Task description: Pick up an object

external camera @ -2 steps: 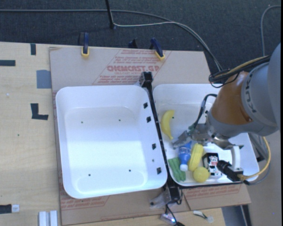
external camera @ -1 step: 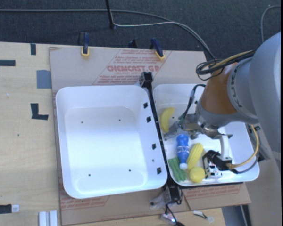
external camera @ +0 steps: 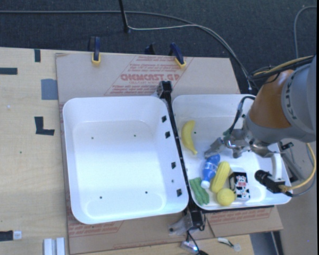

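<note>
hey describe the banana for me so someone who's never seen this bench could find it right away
Look at the right bin, the one the grey arm reaches into. The banana lies near that bin's left wall, by the divider, above and apart from the cluster of objects at the bottom. Plain yellow and curved, it lies alone, unlike the corn cob and the lemon among the others.

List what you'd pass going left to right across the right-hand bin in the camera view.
Curved yellow banana → blue and white plastic bottle → black, white and red printed card → grey arm's two-finger gripper sits above, near the bottle.
</note>
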Controlling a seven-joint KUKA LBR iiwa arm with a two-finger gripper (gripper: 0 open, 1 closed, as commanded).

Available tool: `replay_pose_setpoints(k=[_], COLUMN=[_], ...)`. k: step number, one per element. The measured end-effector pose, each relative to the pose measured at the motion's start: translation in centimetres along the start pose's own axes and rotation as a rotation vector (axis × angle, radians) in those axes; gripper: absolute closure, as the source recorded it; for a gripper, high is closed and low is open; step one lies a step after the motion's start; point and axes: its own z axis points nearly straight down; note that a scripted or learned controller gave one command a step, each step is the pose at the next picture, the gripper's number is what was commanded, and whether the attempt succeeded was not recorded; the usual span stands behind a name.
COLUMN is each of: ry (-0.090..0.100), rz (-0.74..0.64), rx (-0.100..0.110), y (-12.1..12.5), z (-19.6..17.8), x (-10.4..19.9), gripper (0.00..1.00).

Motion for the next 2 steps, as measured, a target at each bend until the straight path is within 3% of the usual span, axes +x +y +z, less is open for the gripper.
replay_pose_setpoints(k=[2], ry=[0.001], rz=[-0.004], rx=[-0.003], y=[-5.9], z=[-2.7], x=[0.9], gripper=[0.0])
